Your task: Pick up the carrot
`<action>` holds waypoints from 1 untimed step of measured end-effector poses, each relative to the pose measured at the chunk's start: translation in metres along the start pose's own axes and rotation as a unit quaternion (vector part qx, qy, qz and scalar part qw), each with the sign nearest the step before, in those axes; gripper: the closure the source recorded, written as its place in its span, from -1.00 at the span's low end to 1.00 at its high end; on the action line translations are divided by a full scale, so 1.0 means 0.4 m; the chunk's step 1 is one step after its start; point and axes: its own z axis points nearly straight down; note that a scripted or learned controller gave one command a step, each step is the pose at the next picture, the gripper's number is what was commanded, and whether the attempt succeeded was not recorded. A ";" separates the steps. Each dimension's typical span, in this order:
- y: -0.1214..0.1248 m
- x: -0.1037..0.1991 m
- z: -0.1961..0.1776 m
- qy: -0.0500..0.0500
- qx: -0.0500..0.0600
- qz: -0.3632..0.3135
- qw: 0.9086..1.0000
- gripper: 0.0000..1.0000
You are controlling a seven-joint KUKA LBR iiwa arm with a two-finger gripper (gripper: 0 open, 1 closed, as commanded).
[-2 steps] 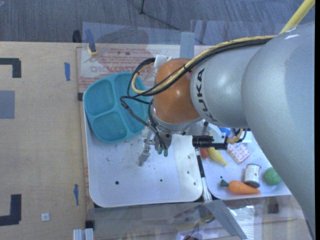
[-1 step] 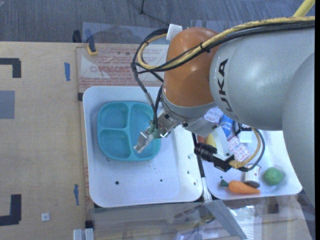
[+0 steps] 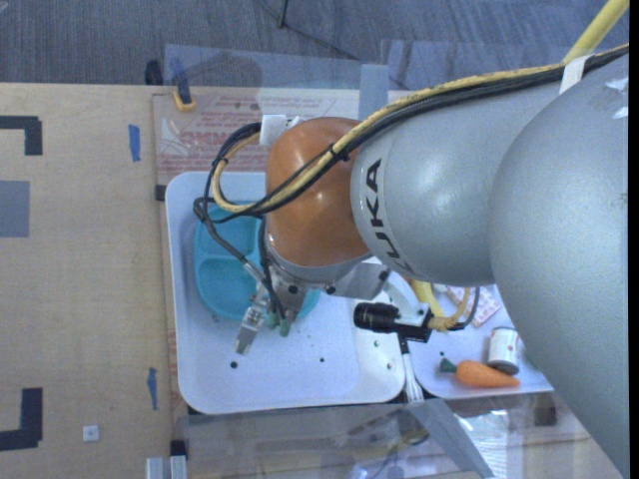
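Observation:
An orange carrot [image 3: 484, 373] with a green stub lies in the right bin [image 3: 431, 379], close to its near edge. My gripper [image 3: 264, 329] hangs over the left bin [image 3: 300, 377], well left of the carrot, just past the near rim of a teal bowl [image 3: 222, 267]. Its two fingers stand apart, open, with nothing between them. The grey arm and its orange band hide much of the right bin and the far part of both bins.
A small white cylinder [image 3: 502, 348] stands just behind the carrot. A black cylindrical part [image 3: 383, 316] sticks out beneath the arm near the wall between the bins. Yellow and black cables loop over the teal bowl.

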 end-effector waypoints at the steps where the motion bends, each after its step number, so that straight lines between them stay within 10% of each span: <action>1: 0.069 -0.071 -0.290 -0.004 -0.002 -0.176 0.984 -1.00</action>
